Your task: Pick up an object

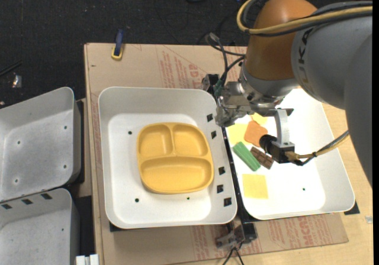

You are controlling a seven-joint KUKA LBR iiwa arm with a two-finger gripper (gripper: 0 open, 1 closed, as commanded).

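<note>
Two shallow white bins: side by side on the brown board-topped table (pixel 154 62), left bin (pixel 112 139) and right bin (pixel 331 187) meeting along their inner walls.
Left bin: holds one yellow plastic plate with three compartments (pixel 174 157), lying flat near the middle.
Right bin: holds the loose pieces, all in its left half.
Green rectangular block (pixel 246 156): lying slantwise near the left wall.
Small brown piece (pixel 260 156): touching the green block's right side; kind unclear.
Orange flat piece (pixel 255 133): just beyond the green block, partly under the arm.
Pale yellow flat piece (pixel 237 133): beside the orange piece, close to the left wall.
Yellow flat square (pixel 255 186): alone, nearer the camera than the green block, apart from it.
Grey arm with orange band (pixel 278 33): reaching in from the right, above the right bin's far left part.
Gripper (pixel 230 111): low by the walls where the bins meet, toward the far end; open or closed, cannot tell.
Small blue-and-yellow thing (pixel 118 45): on the table's far left corner, outside both bins.
</note>
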